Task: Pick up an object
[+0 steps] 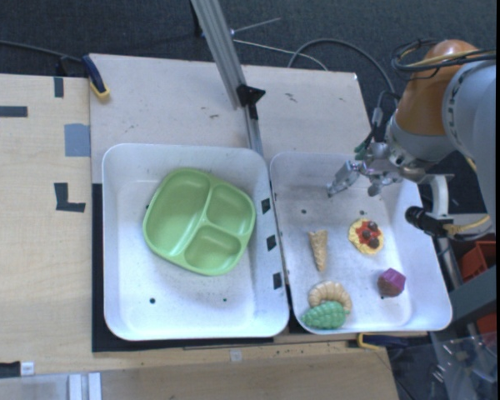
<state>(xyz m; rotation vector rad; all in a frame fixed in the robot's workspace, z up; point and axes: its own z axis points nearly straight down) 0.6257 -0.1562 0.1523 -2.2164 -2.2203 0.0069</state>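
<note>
Camera view looks down on a pale table [192, 98] bearing 2 shallow white plastic bins. From the right, the grey arm with its orange band [425, 98] reaches over the right bin [296, 182], and the pincer [354, 177] hangs above that bin's bare upper part with nothing between its fingers; whether they stand open or closed I cannot tell from this slant.

Candidates for the pick all lie in the lower half of the right bin, well apart from the pincer: a tan cone-shaped toy [318, 248], a small yellow round toy topped with red [367, 237], a purple faceted toy [391, 282], and, touching each other at the bottom wall, a beige curled toy [329, 293] and a green knobbly toy [324, 314]. The left bin [117, 240] holds a light green divided plastic plate [200, 221].

By my judgement the task is barely begun: no object is grasped, and approach, grip and lift all remain.

No brand, label or legible writing can be made out.
</note>
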